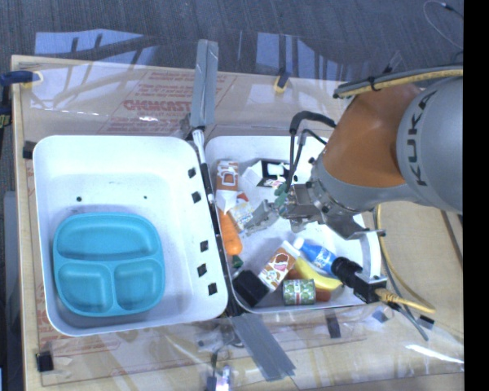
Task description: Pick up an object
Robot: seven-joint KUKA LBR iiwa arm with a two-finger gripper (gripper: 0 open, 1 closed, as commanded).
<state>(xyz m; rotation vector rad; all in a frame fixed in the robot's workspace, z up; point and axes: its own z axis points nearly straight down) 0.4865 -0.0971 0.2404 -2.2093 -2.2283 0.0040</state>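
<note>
Two shallow white bins sit side by side on the bench. The left bin (106, 157) carries one light blue plastic tray with three compartments (107, 261), lying flat toward its near left corner. The right bin (253, 147) is cluttered: a brown and white packet (227, 175) at its far left, an orange carrot-shaped toy (230, 233) along the left wall, a black block (248, 287) at the near left corner, a small carton with a red and white printed face (276, 270) just beside it, a green-labelled can (299, 292) lying on its side against the near wall, a yellow banana-like piece (319, 278) touching the can, and a blue bottle with a white cap (314, 255) lying tilted above the banana piece. The grey arm with its orange band (367, 141) reaches in from the right over this bin. The gripper (265, 213) is low over the middle of the right bin, above a crumpled silvery grey item (244, 215) beside the carrot toy. Fingertip spacing cannot be read from this angle, and whether anything is gripped cannot be told. Candidate objects for the pick all lie in the right bin, clustered along its left and near sides.
</note>
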